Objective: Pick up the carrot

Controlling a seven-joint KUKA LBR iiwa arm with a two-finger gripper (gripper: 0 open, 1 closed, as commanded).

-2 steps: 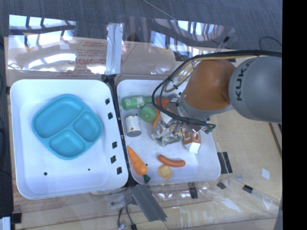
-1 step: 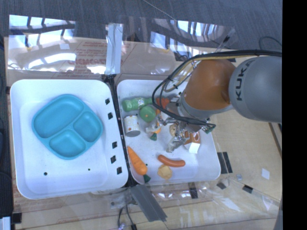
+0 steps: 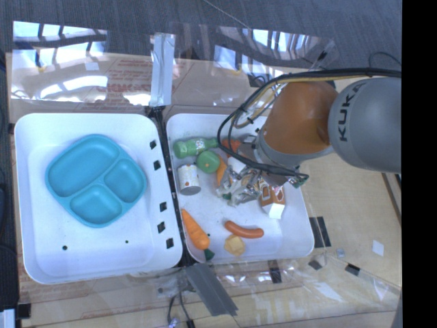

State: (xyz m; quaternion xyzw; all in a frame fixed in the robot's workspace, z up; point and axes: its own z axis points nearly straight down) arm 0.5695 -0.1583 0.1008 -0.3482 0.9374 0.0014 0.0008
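step: reaching | hand (image 3: 240, 185) mid-frame; can't tell its state | long orange plastic carrot (image 3: 196, 232) lower centre, hugging white bin wall (image 3: 179, 241); I'd approach along its length

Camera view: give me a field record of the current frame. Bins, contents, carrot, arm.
left bin: holds a blue divided plate
right bin: holds toy food in a loose clutter
carrot: lies near the right bin's front left corner, beside the divider, green tip toward the front, nothing touching it
neighbours: sausage to the carrot's right, can behind it, green bottle near the back wall
arm: reaches in from the right over the bin's back half
gripper: low among the middle clutter, away from the carrot
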